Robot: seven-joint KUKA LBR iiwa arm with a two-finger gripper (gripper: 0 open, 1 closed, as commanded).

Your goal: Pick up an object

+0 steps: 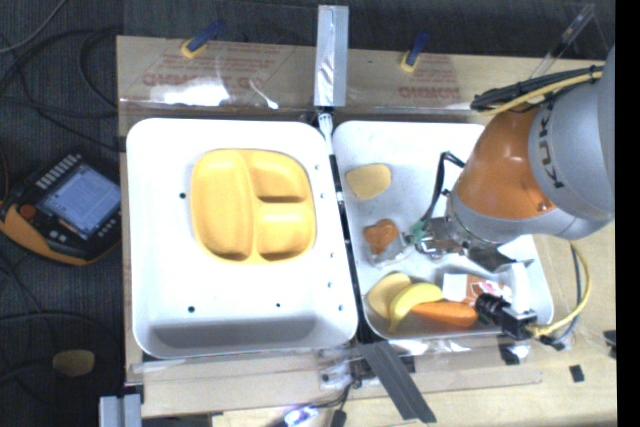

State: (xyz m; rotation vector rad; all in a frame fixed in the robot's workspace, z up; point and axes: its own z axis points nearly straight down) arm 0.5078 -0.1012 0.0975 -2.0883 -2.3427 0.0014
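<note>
The right bin (400, 140) holds a tan round piece (368, 180) at its upper left and a small brown lump (380, 236) below that. A yellow banana (398, 295) and an orange carrot (442, 315) lie along the front wall, with a small white and red item (472, 290) beside them. My gripper (424, 240) reaches down from the orange-banded wrist (505, 180). It is low in the bin, just right of the brown lump and above the banana. The wrist hides much of the bin's right half.
The left bin (160, 315) carries a yellow divided tray (253, 203). A raised divider (338, 215) separates the two bins. A handheld pendant (65, 205) lies on the floor to the left, and cables trail near the bench's right edge.
</note>
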